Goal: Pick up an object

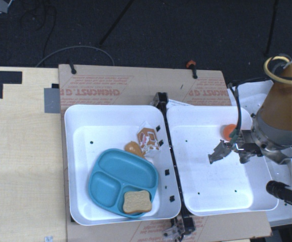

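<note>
Bench [20,150]: pale wood surface, dark markings near its far left edge.
Cardboard sheet [136,87]: flat on the bench, under both bins.
Left bin [78,135]: white, shallow.
Right bin [211,195]: white, touching the left bin's side.

Bright, even light; slightly soft focus, perhaps compression.

The cardboard sheet [136,87] under the bins bears red print, upside down and mirrored, not clearly readable.

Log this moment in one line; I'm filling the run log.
gripper: over right bin | orange object: right bin | blue tray: left bin
</note>
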Available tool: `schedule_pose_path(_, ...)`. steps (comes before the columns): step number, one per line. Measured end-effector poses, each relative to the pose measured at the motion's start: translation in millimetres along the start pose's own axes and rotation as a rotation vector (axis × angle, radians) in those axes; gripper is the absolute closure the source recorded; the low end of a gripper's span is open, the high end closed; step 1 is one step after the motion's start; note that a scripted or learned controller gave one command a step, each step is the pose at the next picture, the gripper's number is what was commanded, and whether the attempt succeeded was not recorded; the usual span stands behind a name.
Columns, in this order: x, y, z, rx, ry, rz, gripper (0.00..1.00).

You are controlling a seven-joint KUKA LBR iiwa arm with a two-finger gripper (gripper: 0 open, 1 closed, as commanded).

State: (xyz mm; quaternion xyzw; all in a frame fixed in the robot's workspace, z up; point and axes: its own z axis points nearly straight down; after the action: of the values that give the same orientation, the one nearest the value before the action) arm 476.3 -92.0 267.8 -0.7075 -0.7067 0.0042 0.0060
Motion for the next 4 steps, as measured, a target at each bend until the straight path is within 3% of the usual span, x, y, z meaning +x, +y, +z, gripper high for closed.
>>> schedule_pose_path(1,0,2,-5,-0.01,-0.001,-0.002,0.0)
schedule_pose_path(4,3,14,163,-0.005,0.0,-0.001,0.0)
